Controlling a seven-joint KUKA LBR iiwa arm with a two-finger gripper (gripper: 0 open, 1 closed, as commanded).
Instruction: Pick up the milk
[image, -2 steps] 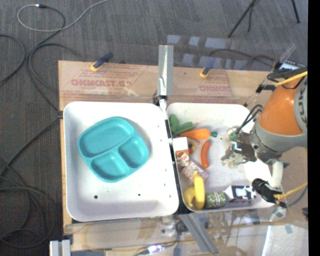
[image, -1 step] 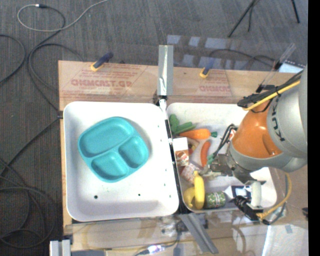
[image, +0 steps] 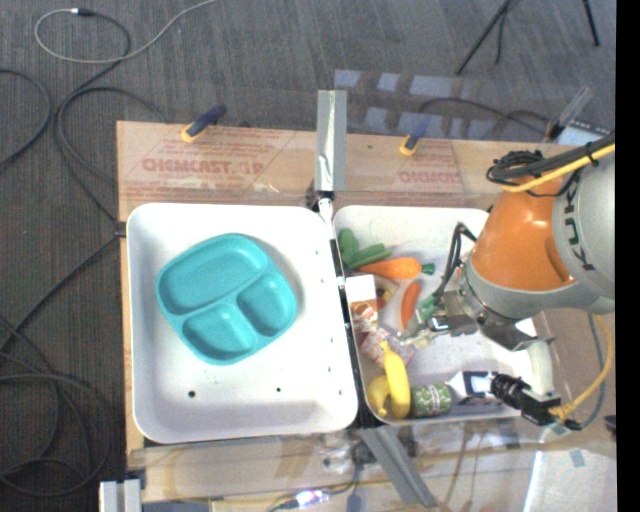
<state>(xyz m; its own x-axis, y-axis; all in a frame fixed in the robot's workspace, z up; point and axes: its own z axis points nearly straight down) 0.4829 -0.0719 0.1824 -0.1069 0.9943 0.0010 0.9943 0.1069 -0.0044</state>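
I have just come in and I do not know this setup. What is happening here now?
A robot arm reaches from the right into the right bin, which holds a milk carton, carrots, a banana and a bottle. Its gripper hangs low among the food, beside a carrot and right of the milk. Nothing shows between its fingers. The left bin holds a teal tray.

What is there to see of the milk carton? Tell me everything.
The small white milk carton with an orange-red panel sits in the right white bin, against the bin's left wall. It looks like printed card, boxy and seemingly intact; whether it stands or lies I cannot tell. An orange carrot lies just above it and a small printed packet just below. The gripper is to its right, apart from it.
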